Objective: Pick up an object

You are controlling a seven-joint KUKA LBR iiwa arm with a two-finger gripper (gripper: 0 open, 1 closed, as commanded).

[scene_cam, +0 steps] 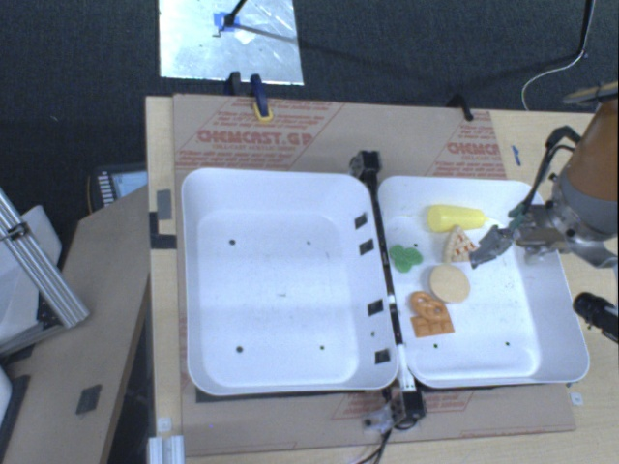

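Right bin [542,356] holds five small toy-food pieces, all bunched toward its left half. Gripper [490,246] sits over that bin, reaching in from the right, tips right next to the cluster. Can't tell how far the jaws are apart or whether anything is between them; the tip is a dark blur at this angle.

Largest to smallest, relative to the fingers:

- Yellow piece [455,217]: elongated, rounded, looks like hard plastic, so light, stiff and slick. Lies up and to the left of the fingers, near but apart. Best grip is across the narrow middle; end-on it will likely squirt out.
- Orange waffle piece [431,314]: flat, ridged block. Below and left of the fingers, well clear. Ridges should give grip; take it across the short sides.
- Tan disc [450,284]: flat round, low profile. Below-left, near. Probably the hardest: little height to bite, needs edge-to-edge pinch.
- Wedge slice [459,246]: small triangular piece, pale with red spots. Just left of the fingers, may be touching; can't confirm. Closest candidate; pinch across the flat faces, tapered edges may slip.
- Green piece [405,256]: small, lobed, thin. Farther left, close to the bin's left wall, which limits finger clearance.

All look light and not fragile.
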